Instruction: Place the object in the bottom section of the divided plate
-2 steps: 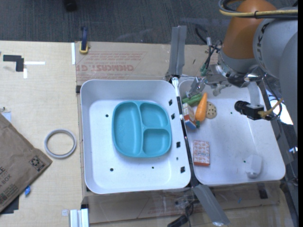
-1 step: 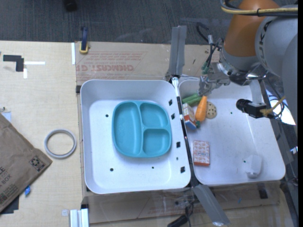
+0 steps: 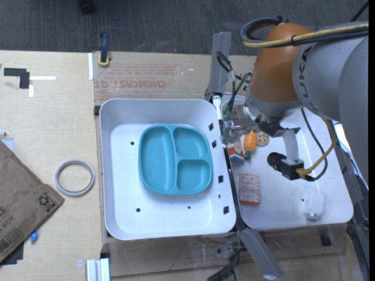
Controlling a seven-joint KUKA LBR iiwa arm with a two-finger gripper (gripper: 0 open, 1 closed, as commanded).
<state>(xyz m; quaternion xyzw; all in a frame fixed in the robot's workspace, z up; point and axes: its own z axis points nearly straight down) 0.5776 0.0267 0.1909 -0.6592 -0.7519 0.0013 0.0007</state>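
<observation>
No transfer completed: small orange object [image 3: 250, 140] in right white bin [image 3: 328, 206] beneath gripper [image 3: 237, 129], finger state indeterminate; bottom section of turquoise divided plastic plate [image 3: 174, 159] in left bin [image 3: 117, 174] unfilled.

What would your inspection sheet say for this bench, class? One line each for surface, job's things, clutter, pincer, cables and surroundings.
Surface: two white bins side by side, the left bin and the right bin, on a pale bench.
Job's things: teal divided plate in the left bin, its sections bare; small orange object in the right bin, beneath the arm.
Clutter: red and white packet and a pale clear item in the right bin.
Pincer: pincer low over the right bin's left edge; grip state hidden.
Cables: yellow and black cables hang off the wrist.
Surroundings: tape ring and cardboard box left of the bins.
</observation>
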